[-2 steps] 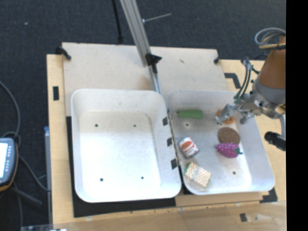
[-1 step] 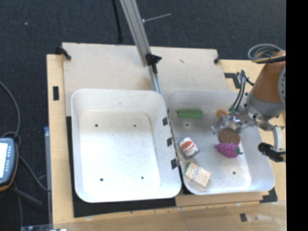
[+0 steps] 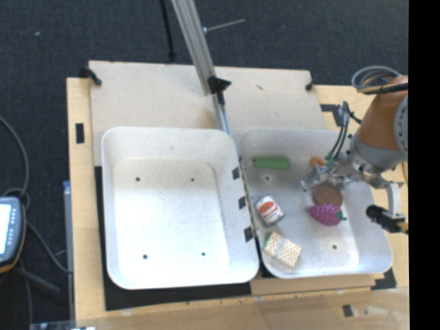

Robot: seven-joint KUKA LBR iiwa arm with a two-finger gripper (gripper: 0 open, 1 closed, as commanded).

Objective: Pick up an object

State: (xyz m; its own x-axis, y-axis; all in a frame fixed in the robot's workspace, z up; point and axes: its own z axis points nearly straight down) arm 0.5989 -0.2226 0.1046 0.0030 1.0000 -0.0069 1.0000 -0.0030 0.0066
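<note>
Several objects are lying in the right bin (image 3: 368, 256): a green block (image 3: 271, 162), can (image 3: 269, 210), box (image 3: 282, 249), purple grapes (image 3: 326, 214) and a brown ball (image 3: 327, 194). Hovering at the ball, the gripper (image 3: 322, 178) is hiding its grip state; I cannot tell it. The ball is looking light and smooth, likely slippery; pinching across its middle seems best.

Both bins white w/ fine dark speckle: left bin (image 3: 117, 184), right bin (image 3: 364, 253). Bench (image 3: 82, 184) pale tan wood, black brackets at back corners. Floor (image 3: 69, 19) dark charcoal carpet. In right bin: green bar (image 3: 271, 162) nr back edge; small orange bit (image 3: 315, 161); brown round obj (image 3: 327, 195); magenta/purple grape bunch (image 3: 325, 214), green stem; can (image 3: 269, 210) white w/ red-orange label nr left edge; box (image 3: 282, 249) tan/white checker-ish print at front-left corner. Arm (image 3: 385, 126) grey w/ orange band. Pole (image 3: 192, 33) silver alu.
</note>
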